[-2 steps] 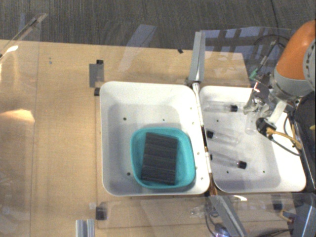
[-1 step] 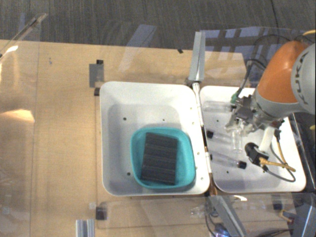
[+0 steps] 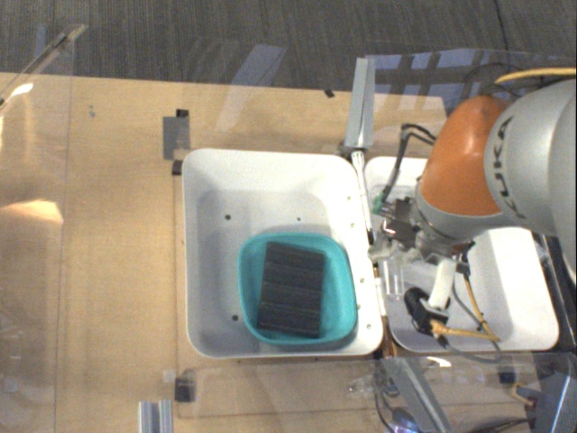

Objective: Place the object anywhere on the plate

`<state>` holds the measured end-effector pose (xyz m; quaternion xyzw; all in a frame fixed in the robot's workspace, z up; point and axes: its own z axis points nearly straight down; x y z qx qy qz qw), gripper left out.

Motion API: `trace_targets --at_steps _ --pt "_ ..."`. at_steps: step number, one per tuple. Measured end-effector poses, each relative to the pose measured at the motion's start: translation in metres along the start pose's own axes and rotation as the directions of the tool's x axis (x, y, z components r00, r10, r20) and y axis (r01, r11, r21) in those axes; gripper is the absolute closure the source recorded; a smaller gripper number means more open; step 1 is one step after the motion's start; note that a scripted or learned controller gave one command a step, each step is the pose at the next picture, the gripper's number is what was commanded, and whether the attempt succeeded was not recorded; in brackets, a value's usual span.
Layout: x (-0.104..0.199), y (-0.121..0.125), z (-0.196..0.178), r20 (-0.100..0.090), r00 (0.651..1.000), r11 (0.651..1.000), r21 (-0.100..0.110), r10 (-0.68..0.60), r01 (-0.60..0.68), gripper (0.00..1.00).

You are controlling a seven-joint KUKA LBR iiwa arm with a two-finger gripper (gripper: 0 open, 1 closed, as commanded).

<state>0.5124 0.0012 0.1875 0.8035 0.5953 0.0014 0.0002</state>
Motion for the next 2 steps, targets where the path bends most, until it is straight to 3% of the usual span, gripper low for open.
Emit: trace_targets --at_steps 1,2 --pt "0.039 0.027 -0.012 -0.001 0.999 0.999 -0.003 -0.05 0.05 1.0" --pt "0.063 0.033 0.003 0.0 0.988 0.988 -0.002 -0.153 0.153 1.0"
